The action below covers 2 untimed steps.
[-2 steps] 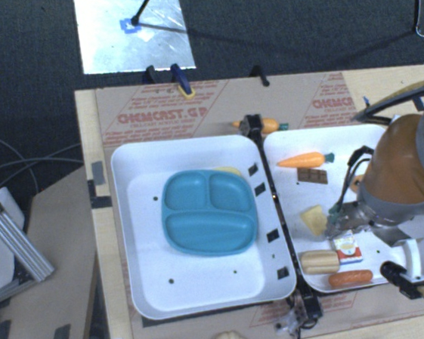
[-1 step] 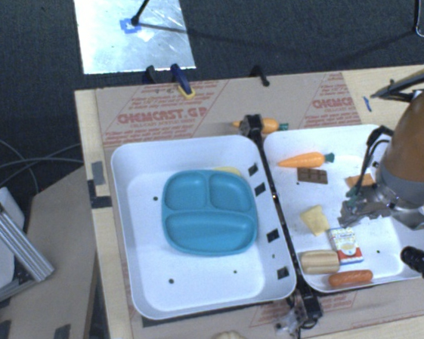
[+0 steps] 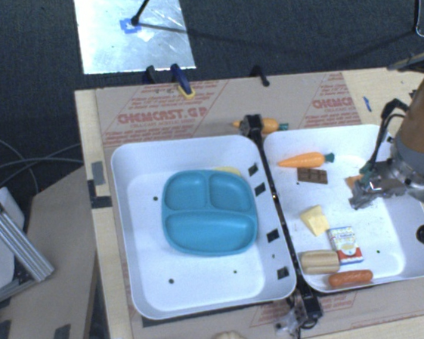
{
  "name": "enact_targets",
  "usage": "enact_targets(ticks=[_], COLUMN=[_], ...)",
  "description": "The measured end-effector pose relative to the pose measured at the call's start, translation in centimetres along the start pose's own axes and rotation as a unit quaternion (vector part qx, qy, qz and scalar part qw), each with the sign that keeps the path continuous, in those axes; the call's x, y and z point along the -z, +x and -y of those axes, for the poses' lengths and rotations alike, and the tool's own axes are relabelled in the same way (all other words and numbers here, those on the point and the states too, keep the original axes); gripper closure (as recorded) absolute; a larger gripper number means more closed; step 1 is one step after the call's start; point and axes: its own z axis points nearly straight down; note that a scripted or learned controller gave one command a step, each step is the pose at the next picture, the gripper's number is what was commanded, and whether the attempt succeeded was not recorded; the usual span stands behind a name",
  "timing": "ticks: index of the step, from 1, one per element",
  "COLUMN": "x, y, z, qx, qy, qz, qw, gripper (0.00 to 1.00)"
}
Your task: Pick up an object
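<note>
Hovering over the right bin point(image 3: 415, 252), my fingers point(image 3: 361, 195) hang low near its right wall; whether they are spread or pressed together I cannot tell, and nothing visibly sits between them. Nearest lies a dark chocolate bar point(image 3: 312, 177), flat and stiff, best taken across its short sides. Beyond it, toward the bin's far edge, the toy carrot point(image 3: 302, 161) is probably light, hard and slippery, best pinched at mid-length. The cheese wedge point(image 3: 316, 220) lies mid-bin, a small carton point(image 3: 344, 241) nearer the front edge. Along the front wall rest a bread roll point(image 3: 319, 261) and a sausage point(image 3: 351, 278). The left bin point(image 3: 145, 286) carries a blue divided plate point(image 3: 209, 211).
</note>
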Motion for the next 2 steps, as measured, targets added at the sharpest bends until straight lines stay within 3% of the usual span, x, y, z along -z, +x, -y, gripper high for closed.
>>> enact_targets(ticks=[1, 2], x=[0.7, -0.3], y=[0.0, 4.2], z=[-0.1, -3.1], qx=[0.000, 0.003], qy=[0.003, 0.002], qz=[-0.001, -0.002], qw=[1.0000, 1.0000], gripper=[1.00, 1.00])
